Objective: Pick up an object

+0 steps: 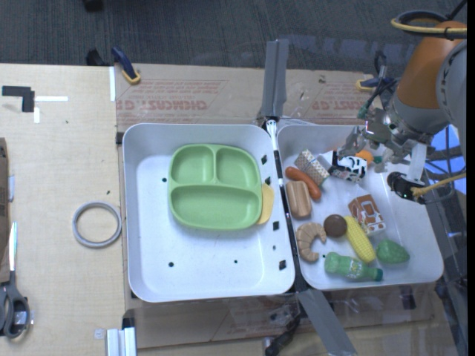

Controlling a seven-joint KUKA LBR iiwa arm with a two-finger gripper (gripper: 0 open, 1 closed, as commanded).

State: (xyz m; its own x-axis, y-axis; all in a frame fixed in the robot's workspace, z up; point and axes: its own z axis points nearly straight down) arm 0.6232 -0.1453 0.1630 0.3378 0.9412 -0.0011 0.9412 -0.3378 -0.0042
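Observation:
The right bin [423, 273] holds several toy foods. Among them are a red sausage [305, 183], a hot dog bun [299, 199], a wafer bar [312, 167], a croissant [309, 242], a brown ball [335, 225], a corn cob [360, 240], a green bottle [353, 267], a green leafy piece [392, 253] and a red-and-white carton [367, 213]. A black-and-white toy [350, 168] lies near the bin's back. My gripper [361, 148] hangs just above this toy and partly covers it. Beside it a small orange piece [366, 156] peeks out.
In the left bin [148, 273] lies a green divided plate [215, 186] with a yellow piece [267, 203] under its right edge. A tape ring [97, 223] and scissors [12, 308] lie on the bench at left. A blue clamp [126, 64] sits behind the bins.

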